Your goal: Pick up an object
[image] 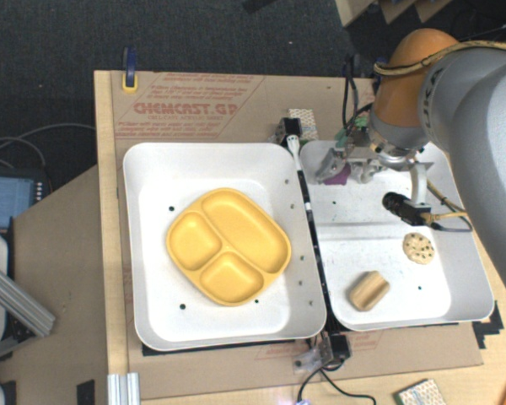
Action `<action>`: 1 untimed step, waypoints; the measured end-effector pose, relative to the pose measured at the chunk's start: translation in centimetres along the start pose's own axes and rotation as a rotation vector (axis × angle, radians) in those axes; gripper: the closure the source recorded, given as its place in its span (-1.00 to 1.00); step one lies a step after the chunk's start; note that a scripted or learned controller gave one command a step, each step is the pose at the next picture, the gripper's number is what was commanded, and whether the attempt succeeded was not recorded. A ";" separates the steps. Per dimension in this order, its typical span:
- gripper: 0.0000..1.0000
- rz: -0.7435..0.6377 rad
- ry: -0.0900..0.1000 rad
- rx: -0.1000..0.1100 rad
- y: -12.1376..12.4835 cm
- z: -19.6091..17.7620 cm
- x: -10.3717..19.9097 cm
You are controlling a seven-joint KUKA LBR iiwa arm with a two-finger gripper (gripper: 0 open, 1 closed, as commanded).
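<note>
We see the claw point(347, 164) low at the right bin's point(468, 306) far-left corner, seemingly clamped on a purple object point(337, 175). We judge a straight, slow lift best.

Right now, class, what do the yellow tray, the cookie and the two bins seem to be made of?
Yellow tray: probably moulded plastic, smooth with a soft sheen and three rounded compartments.
Cookie: pale, matte, with dark specks; real or toy, unclear.
Bins: likely thin formed plastic, white, glossy at the rounded rims.

Blue clamp point(131, 68) on brown bench board point(194, 104); cables left.
</note>
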State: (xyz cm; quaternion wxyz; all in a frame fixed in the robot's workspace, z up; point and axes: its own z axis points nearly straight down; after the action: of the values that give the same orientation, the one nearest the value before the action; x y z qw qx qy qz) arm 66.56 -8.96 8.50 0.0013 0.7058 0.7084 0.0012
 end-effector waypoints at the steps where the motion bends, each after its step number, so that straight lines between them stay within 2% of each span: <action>1: 1.00 0.002 -0.001 -0.003 0.0 -1.1 -0.2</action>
State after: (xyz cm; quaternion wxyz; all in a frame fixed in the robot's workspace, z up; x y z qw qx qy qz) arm 66.59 -9.14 9.61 0.0027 0.7065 0.7077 0.0018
